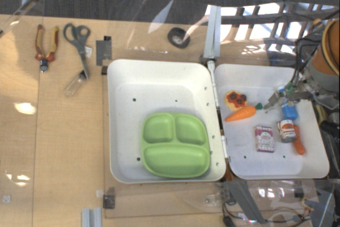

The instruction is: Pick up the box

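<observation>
From up over the bench, the gripper (284, 97) hangs in the right bin (319, 170), reaching in from the right edge with the grey arm and its orange band behind it. I cannot tell how the jaws stand; the metal there is a tangle of small parts seen from above.

The box (264, 139), small and red with a pale label, lies flat on the bin floor, below the jaws and a little to their left, apart from them and untouched. Just right of the box is a small can (287, 131), and past that a thin orange stick-like piece (299, 146) running down toward the bin's corner. A blue object (289, 111) sits right under the jaws. To the left of the jaws lie a toy carrot (241, 113) and, above it, a small pizza-like piece (236, 98).

Well off to the left, the other bin (122, 114) holds a green divided plate (175, 145). Scissors (78, 45) and red-handled pliers (45, 46) rest on the bench far left.
</observation>
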Available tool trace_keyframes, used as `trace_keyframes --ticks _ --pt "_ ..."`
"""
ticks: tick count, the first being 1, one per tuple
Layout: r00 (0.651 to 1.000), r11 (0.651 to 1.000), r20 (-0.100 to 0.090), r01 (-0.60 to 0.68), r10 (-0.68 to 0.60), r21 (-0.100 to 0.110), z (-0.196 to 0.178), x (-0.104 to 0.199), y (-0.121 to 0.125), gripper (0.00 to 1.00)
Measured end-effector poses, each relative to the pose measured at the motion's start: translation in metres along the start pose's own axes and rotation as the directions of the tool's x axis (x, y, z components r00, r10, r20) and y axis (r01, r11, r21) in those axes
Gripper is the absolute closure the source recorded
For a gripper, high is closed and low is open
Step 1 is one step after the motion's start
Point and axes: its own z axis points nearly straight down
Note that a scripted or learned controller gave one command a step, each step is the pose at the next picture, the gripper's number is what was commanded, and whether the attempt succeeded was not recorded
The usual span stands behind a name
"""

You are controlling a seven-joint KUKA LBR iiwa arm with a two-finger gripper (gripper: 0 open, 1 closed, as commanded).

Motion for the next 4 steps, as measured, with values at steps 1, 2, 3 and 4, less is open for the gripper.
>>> trace_keyframes --ticks 1,2,3,4 --pt "0.974 0.974 0.007 0.226 -0.226 -0.01 0.066 0.056 -0.046 0.0" --pt "0.974 0.974 0.018 0.227 -0.227 -0.022 0.053 0.054 -0.041 1.0" --pt "0.974 0.974 0.018 0.227 -0.227 -0.021 0.053 0.054 -0.042 0.0" --pt "0.947 0.946 0.007 0.323 -0.323 -0.011 0.066 0.049 -0.054 0.0"
